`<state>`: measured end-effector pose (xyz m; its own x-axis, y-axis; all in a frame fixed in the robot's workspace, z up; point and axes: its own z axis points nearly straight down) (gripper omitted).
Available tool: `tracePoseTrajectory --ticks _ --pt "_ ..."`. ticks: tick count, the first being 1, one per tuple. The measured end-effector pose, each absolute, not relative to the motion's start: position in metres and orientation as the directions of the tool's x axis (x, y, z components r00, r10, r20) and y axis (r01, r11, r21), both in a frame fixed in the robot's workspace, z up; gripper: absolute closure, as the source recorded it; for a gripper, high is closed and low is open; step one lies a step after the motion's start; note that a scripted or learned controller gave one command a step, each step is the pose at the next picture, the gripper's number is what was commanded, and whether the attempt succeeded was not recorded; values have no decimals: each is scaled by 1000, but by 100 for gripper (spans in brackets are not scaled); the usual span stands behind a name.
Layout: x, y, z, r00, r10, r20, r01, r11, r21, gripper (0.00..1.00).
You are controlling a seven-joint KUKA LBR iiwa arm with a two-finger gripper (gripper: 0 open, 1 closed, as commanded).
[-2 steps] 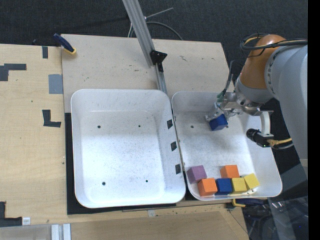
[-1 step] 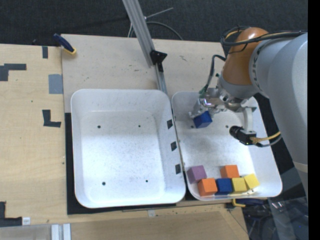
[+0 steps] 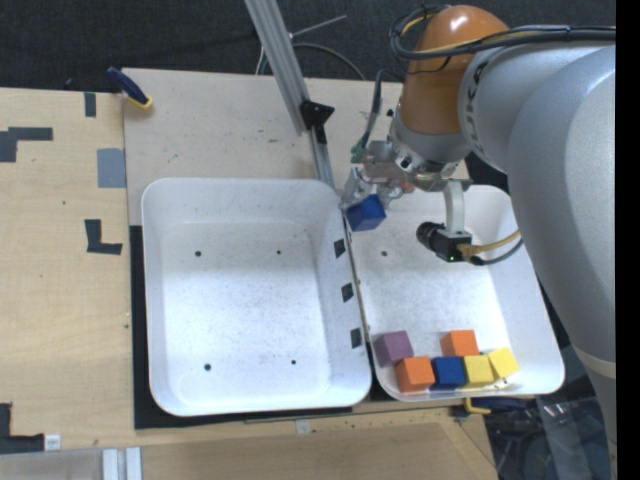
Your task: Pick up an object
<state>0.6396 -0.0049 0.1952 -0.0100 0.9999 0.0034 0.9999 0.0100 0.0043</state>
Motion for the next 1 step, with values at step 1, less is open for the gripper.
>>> tracePoseTrajectory --ticks 1 --pt "600 75 191 -9 1000 3 1000 9 -6 100"
